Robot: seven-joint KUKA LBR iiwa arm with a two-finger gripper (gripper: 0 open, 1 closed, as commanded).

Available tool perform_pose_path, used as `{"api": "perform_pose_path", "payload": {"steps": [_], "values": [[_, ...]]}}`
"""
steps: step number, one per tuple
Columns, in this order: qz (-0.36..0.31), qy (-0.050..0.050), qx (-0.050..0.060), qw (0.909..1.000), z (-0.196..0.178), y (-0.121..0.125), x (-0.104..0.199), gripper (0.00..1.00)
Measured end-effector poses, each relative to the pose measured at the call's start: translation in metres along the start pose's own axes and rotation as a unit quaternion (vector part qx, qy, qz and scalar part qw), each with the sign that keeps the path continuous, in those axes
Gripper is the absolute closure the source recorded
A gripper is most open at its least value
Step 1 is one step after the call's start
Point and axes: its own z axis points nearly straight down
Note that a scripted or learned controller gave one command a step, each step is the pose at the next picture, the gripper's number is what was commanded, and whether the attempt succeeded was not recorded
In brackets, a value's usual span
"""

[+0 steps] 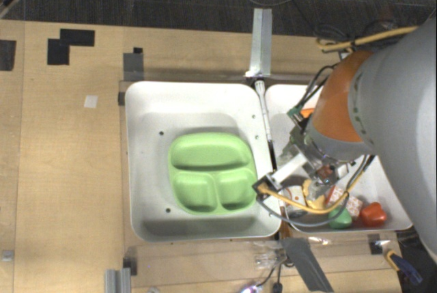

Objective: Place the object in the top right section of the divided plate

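A light green divided plate (175, 174) lies in the left white bin (147, 148); it has one long section on its far side and two smaller ones on its near side, and I see nothing in them. My gripper (295, 184) is low over the near left part of the right bin (280, 107), just across the wall between the bins from the plate. Small toy foods lie under and beside it: a yellow piece (308, 201), a green one (339, 219) and a red one (373, 214). The wrist and cables hide what is at the fingertips.
The grey arm with its orange band (338, 110) covers most of the right bin. A small orange item (308, 111) peeks out at that bin's far side. A metal post (261, 42) stands behind the wall between the bins. Bare white floor surrounds the plate.
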Motion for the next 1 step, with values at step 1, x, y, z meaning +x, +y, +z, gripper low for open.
{"api": "perform_pose_path", "payload": {"steps": [1], "values": [[0.000,0.000,0.000,1.0000,0.0000,0.0000,0.0000,0.00]]}}
